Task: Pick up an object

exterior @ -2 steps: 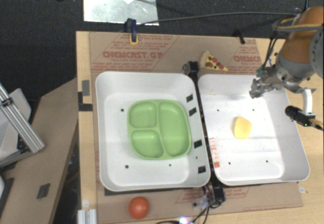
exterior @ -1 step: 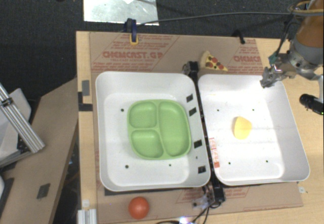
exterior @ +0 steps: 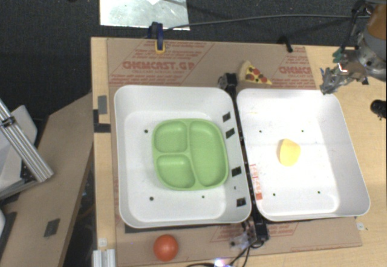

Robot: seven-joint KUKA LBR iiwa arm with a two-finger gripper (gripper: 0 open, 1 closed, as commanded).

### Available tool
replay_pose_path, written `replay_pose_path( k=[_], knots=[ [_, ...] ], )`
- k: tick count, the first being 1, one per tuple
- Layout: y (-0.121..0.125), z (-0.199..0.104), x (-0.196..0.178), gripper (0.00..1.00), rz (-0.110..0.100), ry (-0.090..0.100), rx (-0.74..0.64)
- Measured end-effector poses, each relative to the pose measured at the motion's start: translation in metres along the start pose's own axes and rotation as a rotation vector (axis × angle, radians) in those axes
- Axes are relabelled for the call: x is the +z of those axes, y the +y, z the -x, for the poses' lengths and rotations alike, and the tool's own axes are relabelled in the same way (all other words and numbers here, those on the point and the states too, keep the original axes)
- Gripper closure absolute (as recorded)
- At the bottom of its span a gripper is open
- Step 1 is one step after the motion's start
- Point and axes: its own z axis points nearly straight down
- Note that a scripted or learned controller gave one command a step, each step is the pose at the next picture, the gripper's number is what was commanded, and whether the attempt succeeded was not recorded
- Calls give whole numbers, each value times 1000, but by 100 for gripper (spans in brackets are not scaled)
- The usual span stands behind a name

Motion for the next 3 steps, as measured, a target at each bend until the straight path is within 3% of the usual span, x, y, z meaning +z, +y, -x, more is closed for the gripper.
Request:
replay_pose_path(
  k=[3],
  knots=[
    [-17,-166,9,100,-5,4,-5]
  ],
)
